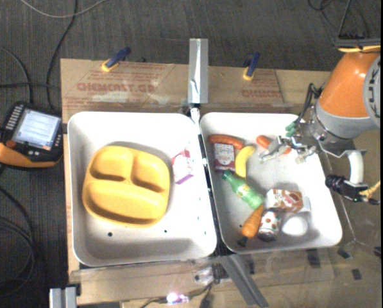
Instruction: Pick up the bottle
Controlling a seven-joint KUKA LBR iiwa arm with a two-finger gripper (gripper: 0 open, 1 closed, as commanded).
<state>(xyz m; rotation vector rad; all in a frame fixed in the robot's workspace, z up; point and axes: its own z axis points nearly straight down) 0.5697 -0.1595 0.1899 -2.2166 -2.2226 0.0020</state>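
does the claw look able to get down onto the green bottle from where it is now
Probably yes. The claw hovers over the right bin, and the green bottle lies uncovered on top. The carrot and the yellow fruit sit close, leaving little room.

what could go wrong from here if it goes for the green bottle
1. The green bottle lies tilted on its side in the right bin, so the fingers may slip off its round body.
2. It is crowded: the banana and red packet sit by its cap, the carrot by its base, so a descent could nudge or grab a neighbour.
3. The gripper is up near the bin's far side, apart from the bottle, so it must cross the clutter.
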